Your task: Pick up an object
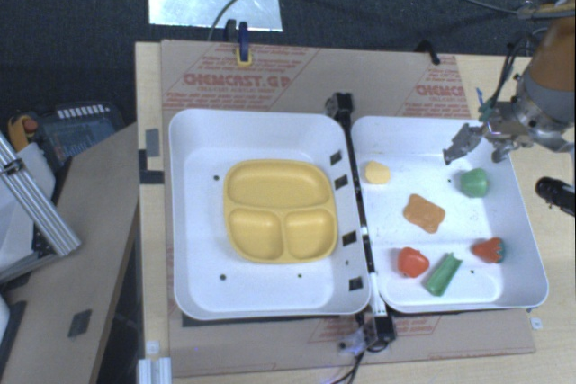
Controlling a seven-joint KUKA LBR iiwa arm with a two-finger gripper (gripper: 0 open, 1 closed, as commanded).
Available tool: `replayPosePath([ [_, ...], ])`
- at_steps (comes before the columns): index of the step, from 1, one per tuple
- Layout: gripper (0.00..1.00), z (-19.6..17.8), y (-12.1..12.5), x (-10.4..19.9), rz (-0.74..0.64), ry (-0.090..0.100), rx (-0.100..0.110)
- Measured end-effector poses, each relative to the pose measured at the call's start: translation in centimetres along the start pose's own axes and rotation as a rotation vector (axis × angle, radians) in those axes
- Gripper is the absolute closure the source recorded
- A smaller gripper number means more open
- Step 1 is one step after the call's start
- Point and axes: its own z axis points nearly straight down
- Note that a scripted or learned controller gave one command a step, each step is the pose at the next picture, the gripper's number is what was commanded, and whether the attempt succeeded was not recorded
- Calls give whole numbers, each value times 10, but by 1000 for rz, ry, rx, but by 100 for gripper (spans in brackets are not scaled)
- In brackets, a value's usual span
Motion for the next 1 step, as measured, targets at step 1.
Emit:
replayPosePath([
  [1, 0, -8, 2, 0, -3, -2, -12],
])
